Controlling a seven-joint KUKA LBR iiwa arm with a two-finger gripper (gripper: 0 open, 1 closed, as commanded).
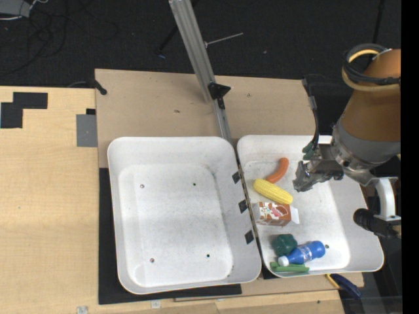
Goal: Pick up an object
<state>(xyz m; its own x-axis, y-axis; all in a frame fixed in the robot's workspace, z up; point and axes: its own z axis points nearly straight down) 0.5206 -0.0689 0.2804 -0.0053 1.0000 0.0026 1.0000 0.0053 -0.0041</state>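
White plastic bins sit side by side on a wooden bench. Nearest the camera, in the right bin (366, 257), lie a blue bottle (306, 252), a dark green lump (284, 243) and a thin green stick (291, 267). Just beyond them sit a red-and-white packet (275, 213), then a yellow corn cob (273, 191), then an orange sausage (277, 170). The left bin (131, 150) has no objects in it. The gripper (305, 179) hovers over the right bin, just right of the corn; it carries nothing, and whether it is released or clenched cannot be told. The step looks like the approach. Next, it needs to line up over one object and descend.
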